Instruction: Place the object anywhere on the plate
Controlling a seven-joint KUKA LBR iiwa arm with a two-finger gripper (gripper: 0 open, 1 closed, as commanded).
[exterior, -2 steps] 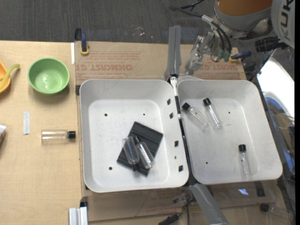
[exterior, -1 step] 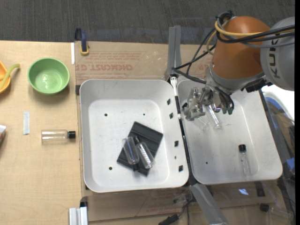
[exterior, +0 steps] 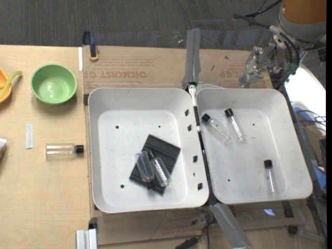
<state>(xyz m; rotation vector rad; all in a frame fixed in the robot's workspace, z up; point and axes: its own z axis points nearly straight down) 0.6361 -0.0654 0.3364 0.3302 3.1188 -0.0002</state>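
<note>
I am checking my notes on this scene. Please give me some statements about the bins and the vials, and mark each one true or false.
1. Two vials lie on the black plate in the left bin. True.
2. The right bin holds five vials. False: it holds three, two near its upper left and one at its lower right.
3. The gripper is above the bench, beyond the right bin's far edge. True.
4. The green bowl sits inside the left bin. False: it stands on the bench to the left of the bins.
5. A clear bottle lies on the bench, left of the left bin. True.
</note>
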